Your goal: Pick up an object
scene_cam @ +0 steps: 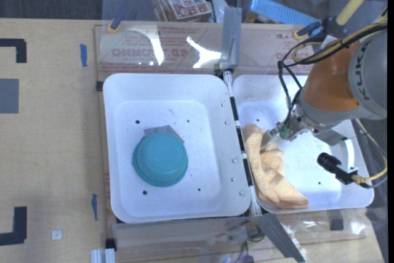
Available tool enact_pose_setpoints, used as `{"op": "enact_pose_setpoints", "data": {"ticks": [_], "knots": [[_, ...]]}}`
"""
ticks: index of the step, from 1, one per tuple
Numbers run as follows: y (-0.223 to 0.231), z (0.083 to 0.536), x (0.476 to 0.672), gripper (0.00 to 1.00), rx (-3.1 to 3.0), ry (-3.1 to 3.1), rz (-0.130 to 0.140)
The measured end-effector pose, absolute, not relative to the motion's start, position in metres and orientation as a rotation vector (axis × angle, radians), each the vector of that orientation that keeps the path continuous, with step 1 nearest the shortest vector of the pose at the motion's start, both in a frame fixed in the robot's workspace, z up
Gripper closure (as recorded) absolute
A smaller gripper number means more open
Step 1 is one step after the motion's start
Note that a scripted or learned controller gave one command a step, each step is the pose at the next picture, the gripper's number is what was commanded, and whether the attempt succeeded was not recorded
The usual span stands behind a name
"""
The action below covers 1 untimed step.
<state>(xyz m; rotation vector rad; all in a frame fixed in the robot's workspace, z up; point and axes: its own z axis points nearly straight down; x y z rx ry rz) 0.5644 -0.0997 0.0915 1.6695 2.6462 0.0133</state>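
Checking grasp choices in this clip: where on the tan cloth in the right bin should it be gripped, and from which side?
Probably from above, on the bunched upper fold of the tan cloth beside the claw. That fold looks raised; the lower end lies flat against the right bin wall.

Was a bulky grey arm (pixel 369 71) with a broad orange band (pixel 329 86) above the wrist and dark lettering on the grey shell. Carried black and yellow cables (pixel 292 80) looped alongside. Ended in a small gripper (pixel 280 132) with greenish parts near the tip.
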Motion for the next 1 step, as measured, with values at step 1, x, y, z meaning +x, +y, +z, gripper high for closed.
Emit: {"op": "enact_pose_setpoints", "data": {"ticks": [1], "knots": [[-0.1002,0.0914,0.5642,0.0,1.671,2.646,0.013]]}}
